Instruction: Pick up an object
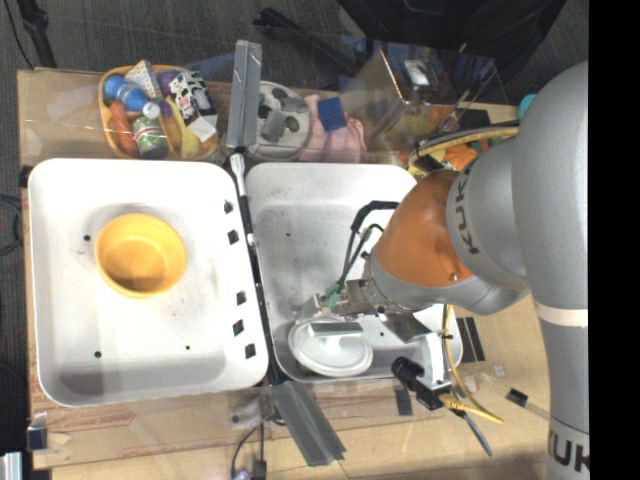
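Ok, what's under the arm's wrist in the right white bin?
A white bowl-like dish lies at the right white bin's near edge, just below the gripper. The grey arm with its orange band covers the bin's right part, so anything there is hidden.

A round yellow plastic bowl (141, 254) sits in the left shallow white bin (60, 183), while the grey arm's gripper (345, 306) hangs just above a white round dish (328, 348) in the right-hand bin (300, 193).

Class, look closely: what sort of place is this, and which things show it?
Probably a robotics lab: a grey and orange arm works over two white bins on a bench, with a yellow bowl and cluttered props behind.
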Controlling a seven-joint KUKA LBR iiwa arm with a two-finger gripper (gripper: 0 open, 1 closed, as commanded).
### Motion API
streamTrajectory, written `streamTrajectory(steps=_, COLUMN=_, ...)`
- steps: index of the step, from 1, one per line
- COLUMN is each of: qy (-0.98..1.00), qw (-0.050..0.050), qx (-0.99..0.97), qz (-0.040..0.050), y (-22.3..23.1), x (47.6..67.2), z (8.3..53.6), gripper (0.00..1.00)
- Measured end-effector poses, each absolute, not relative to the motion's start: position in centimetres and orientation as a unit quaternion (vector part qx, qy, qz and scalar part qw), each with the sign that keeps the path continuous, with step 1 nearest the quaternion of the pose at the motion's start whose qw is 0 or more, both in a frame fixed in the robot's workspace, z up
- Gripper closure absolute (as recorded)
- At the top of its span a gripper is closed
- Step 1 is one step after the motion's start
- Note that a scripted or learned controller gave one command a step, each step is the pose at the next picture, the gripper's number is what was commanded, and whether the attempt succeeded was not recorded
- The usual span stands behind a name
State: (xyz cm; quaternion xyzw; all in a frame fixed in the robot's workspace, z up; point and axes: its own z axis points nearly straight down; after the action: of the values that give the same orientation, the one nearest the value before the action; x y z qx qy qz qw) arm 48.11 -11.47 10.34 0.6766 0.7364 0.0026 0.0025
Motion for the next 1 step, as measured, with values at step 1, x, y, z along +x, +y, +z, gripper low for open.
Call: streamTrajectory(steps=1, qy=0.736, qw=0.003, qx=0.677, qz=0.0026, y=-11.46, x=48.11, z=10.34, gripper=0.0)
